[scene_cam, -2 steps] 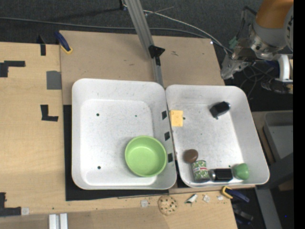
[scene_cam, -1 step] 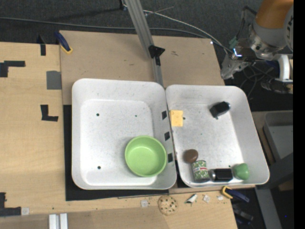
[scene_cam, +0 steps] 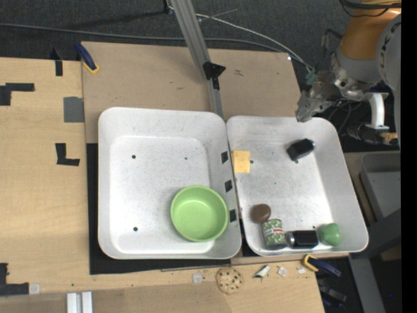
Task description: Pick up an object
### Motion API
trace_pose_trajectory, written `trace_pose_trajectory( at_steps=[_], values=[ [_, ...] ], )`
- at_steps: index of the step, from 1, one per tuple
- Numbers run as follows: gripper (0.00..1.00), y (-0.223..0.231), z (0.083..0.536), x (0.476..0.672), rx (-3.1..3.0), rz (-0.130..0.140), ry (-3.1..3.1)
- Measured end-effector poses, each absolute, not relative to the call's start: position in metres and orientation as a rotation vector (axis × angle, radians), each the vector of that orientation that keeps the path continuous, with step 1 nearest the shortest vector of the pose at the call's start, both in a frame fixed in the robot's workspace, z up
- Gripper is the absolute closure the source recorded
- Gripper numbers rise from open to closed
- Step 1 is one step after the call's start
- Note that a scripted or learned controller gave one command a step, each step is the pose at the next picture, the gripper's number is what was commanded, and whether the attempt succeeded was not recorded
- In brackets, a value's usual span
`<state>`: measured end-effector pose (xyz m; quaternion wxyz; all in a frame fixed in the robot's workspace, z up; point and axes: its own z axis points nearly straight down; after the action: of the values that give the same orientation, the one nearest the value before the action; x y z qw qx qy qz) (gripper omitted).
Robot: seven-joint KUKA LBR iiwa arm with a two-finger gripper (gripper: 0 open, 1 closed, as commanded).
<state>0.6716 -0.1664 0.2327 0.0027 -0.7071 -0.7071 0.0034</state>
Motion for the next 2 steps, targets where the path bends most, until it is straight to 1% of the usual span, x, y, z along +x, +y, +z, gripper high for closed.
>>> trace_pose_trajectory(
  at_steps=[1, 2],
  values=[
    [0.0, -0.165, 0.187, 0.669, -2.216, 0.01, -2.219],
    [0.0, -0.157, 0.121, 0.667, -2.213, 0.011, -2.219]
  ],
)
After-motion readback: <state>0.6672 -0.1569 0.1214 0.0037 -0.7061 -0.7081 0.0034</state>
